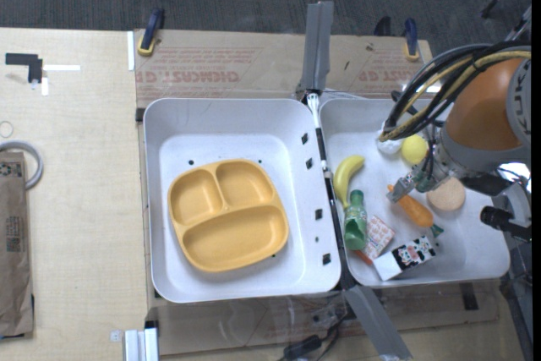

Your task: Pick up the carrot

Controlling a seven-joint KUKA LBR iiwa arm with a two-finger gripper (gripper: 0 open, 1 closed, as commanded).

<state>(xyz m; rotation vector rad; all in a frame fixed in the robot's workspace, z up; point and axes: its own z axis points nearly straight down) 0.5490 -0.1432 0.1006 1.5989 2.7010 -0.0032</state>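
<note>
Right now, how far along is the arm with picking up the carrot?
Done: the arm has reached into the right bin, and its end effector sits at the carrot's upper end. In hand: the grasp itself; I can't tell whether it has closed on the carrot. Left: the lift, since the carrot lies on the bin floor between the banana and a tan round item.

Left bin (pixel 161 182): holds a yellow divided plate (pixel 228 214), near its middle.
Right bin (pixel 473 266): banana (pixel 347 175) by its left wall, lemon (pixel 414 150), carrot (pixel 415 210), green bottle (pixel 355 220), cow-print carton (pixel 406 256) at the front edge.
Gripper (pixel 407 186): low over the carrot's left end, touching it.
</note>
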